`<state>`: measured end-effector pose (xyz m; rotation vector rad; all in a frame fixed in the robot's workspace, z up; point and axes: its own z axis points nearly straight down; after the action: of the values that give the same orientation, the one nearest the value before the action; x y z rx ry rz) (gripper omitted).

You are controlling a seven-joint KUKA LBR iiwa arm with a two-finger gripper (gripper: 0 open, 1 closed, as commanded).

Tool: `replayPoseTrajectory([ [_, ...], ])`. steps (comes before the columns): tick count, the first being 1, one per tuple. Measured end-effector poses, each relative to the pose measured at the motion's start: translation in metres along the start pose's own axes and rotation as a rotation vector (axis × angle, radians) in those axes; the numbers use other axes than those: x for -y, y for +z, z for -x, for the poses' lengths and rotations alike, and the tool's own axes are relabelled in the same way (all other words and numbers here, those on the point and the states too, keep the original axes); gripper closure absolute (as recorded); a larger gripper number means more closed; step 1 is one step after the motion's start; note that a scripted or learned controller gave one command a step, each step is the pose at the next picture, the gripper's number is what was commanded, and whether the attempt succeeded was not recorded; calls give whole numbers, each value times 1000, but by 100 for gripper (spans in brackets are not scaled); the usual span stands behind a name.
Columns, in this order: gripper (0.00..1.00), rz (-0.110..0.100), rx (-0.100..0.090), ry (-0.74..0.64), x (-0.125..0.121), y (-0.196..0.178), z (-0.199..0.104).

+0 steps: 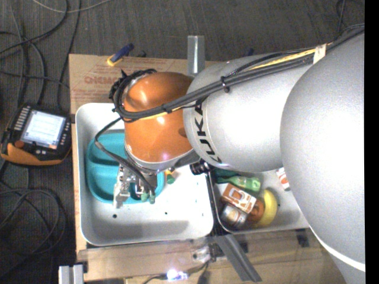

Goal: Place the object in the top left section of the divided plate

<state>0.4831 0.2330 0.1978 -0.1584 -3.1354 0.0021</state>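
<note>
Arm [278, 117] fills most of view, orange band [155, 120] over left bin [142, 226]. Right bin [290, 220] crowded: yellow fruit [270, 207], can [232, 216], green item [244, 183].

Teal divided plate [102, 170] at left bin's left side, mostly hidden under wrist.

Step, judged: placing phase, above plate. Next: line up over top left section, lower, release.

Gripper [135, 189] at plate's near edge; spread of fingers cannot tell, object held or not likewise unclear.
</note>
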Motion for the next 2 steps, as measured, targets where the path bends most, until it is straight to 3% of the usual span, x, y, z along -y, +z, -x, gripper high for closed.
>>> replayPoseTrajectory([
  [1, 100, 2, 3, 104, 15, -71, 16],
  [2, 100, 2, 1, -295, -1, 2, 0],
])
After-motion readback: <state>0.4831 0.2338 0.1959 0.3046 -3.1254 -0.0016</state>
